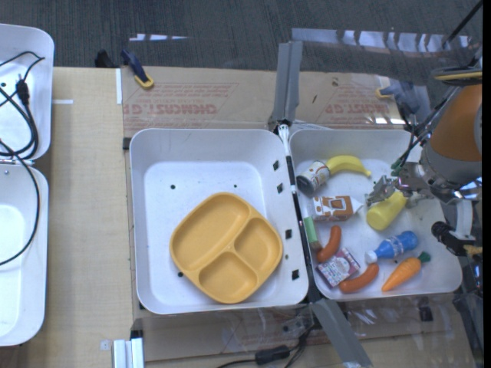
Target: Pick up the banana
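Note:
The banana (349, 164) lies curved near the back of the right bin (449, 282), just right of a small can (312, 178). My gripper (386, 189) hangs over the bin's right half, a short way to the right of the banana's right tip and nearer the front. It sits directly above a yellow squeeze bottle (384, 215). Nothing of the banana is within the gripper. The grey arm with its orange band (459, 125) comes in from the right edge.
Around the gripper lie a small carton (335, 208), two sausages (330, 243), a pink packet (338, 267), a water bottle (394, 246) and a carrot (401, 274). The left bin (153, 205) holds a yellow divided plate (226, 246).

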Available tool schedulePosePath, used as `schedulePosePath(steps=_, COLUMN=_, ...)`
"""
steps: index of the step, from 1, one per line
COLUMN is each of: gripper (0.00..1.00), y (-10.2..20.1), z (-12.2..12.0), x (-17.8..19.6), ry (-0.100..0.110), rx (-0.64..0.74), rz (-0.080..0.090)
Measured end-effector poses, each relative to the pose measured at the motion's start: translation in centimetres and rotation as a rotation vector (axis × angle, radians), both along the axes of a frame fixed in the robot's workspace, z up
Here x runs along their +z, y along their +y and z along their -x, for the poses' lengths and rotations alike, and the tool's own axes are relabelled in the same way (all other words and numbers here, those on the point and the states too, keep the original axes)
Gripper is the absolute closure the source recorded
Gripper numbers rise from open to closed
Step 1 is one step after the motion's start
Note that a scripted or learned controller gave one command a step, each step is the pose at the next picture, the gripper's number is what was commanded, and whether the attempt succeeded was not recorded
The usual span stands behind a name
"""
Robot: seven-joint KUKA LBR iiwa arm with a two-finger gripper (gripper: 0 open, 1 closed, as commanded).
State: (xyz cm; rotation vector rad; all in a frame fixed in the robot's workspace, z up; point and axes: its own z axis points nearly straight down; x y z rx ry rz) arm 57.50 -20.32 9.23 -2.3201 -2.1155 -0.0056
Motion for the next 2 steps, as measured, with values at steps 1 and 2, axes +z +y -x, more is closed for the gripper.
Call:
schedulePosePath(steps=1, gripper=1.0, y=-0.1, z=0.0, x=0.9, ry=0.001, rx=0.002, rz=0.003)
schedulePosePath(steps=2, gripper=1.0, y=3.8, z=-3.4, x=12.0, ry=0.002, rx=-0.134, rz=0.006)
